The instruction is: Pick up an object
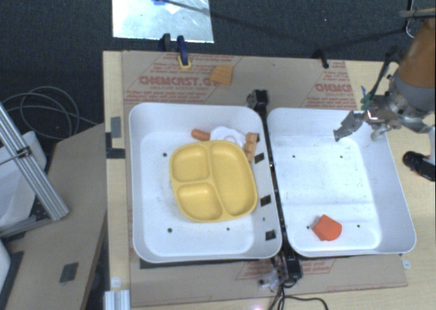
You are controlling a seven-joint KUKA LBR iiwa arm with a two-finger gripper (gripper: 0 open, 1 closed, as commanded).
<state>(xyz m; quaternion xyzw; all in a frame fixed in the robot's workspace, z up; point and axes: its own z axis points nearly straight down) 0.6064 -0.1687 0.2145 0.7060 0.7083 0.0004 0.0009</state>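
The fingers (pixel 343 130) stand apart with nothing between them, above the far right part of the right bin (pixel 398 196), close to its far wall. The arm (pixel 417 73) behind them comes in from the right and is cut off by the picture's edge.

The white floor under the fingers is bare. The only thing in this bin is an orange block (pixel 327 227), lying near the bin's near wall, well apart from the fingers and with nothing between them and it.

In the left bin (pixel 146 186) a yellow plate (pixel 211 180) with three sections takes up the middle. Just beyond its far edge lie a small orange sausage (pixel 200 135), a white thing (pixel 228 135) partly hidden by the plate and too pale against the bin to make out, and a tan block (pixel 251 144) beside the wall shared with the right bin.

Both bins sit on a sheet of printed cardboard (pixel 170 80) on the worktop (pixel 82 165). A tan piece (pixel 221 73) lies on the cardboard beyond the left bin, near a blue and yellow clamp (pixel 182 50). Farther off lies a shiny silver sheet (pixel 170 9).
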